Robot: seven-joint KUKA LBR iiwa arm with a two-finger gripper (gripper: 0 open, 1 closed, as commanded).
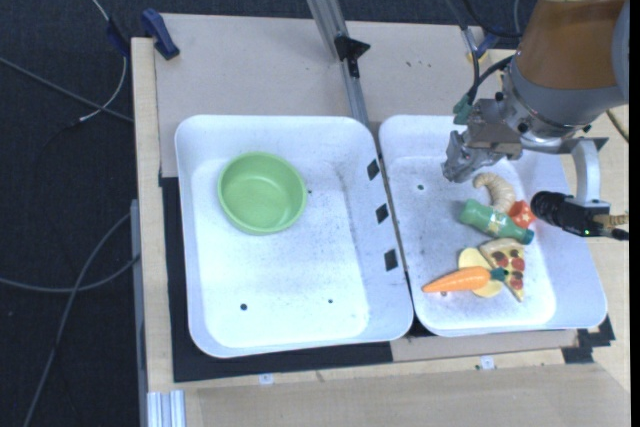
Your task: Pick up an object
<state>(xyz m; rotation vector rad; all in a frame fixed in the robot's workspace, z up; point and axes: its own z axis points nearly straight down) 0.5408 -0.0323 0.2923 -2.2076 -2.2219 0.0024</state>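
Observation:
My gripper hangs over the back of the right bin, just left of a tan curved toy. Nothing shows between its fingers. In front of it lie a green bottle-shaped toy, a small red piece, an orange carrot and a pizza slice toy. A green bowl sits in the left bin, far from the gripper.
A slanted metal pole rises behind the bins. A blue clamp grips the bench's back left corner. Cables trail over the dark floor at the left.

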